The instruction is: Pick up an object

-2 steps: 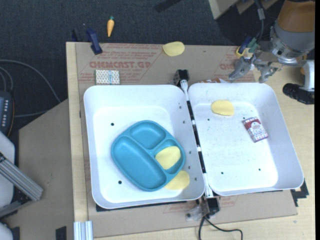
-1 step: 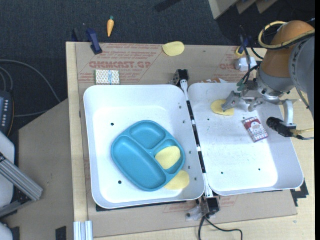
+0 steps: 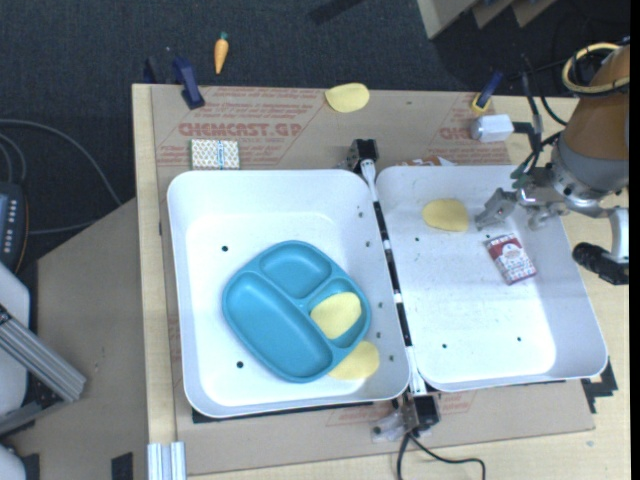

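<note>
So the biggest thing is the bench point(image 3: 250, 133), a flat brown board with red writing on it. On it sit two white bins, side by side. The left bin point(image 3: 200, 218) holds a blue plate point(image 3: 275, 313) with split parts, set at a slant. A yellow chip point(image 3: 338, 313) lies in one small part of the plate. Another yellow chip point(image 3: 355, 363) lies on the bin floor, touching the plate's lower edge.

The right bin point(image 3: 480, 338) holds two small things. A yellow chip point(image 3: 445, 215) lies near the top left of it. A small red and white packet point(image 3: 510, 259) lies near the top right, well apart from that chip.

The arm point(image 3: 598, 133) comes in from the right, grey with an orange band. Its gripper point(image 3: 520, 206) hangs over the top right of the right bin, just above the packet and to the right of the chip. The fingers look spread apart, and nothing sits between them.

Up on the board, behind the bins, lie more little things: a yellow chip point(image 3: 347, 97), a small speckled square point(image 3: 215, 153), a blue clip point(image 3: 187, 83), and a white block point(image 3: 493, 126). A tiny orange carrot point(image 3: 221, 53) lies on the dark floor beyond the board.
</note>
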Controlling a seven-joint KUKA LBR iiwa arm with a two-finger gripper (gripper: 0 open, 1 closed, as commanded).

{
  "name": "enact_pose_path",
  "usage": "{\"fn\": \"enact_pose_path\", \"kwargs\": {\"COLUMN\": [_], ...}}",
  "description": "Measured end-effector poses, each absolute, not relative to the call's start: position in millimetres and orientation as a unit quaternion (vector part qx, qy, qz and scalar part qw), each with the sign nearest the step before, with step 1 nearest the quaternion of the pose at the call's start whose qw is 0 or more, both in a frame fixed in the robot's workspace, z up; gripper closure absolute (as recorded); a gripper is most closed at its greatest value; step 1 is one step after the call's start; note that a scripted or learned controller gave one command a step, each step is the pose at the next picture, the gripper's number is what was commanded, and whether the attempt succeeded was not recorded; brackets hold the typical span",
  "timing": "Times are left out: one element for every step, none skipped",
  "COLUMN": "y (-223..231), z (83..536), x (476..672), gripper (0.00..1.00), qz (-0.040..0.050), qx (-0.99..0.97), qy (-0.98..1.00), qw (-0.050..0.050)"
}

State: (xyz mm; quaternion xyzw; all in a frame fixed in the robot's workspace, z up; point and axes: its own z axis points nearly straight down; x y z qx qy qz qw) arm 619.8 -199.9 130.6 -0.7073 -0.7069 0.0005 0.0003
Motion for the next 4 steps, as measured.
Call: {"fn": "enact_pose_path", "kwargs": {"y": [-211.2,-211.0,-133.6,-67.5], "z": [84.5,94.9,85.1,184.8], "x": [598.9,599.7,588.2,552.2], "gripper": [0.00,1.00,1.00,1.00], "qz": [0.0002,-0.0004,-0.0007,-0.0004], "qx": [-0.707,-0.707,-0.707,-0.707], "qy": [-0.707,-0.707,-0.708,-0.707], "qw": [0.001,0.000,0.001,0.000]}}
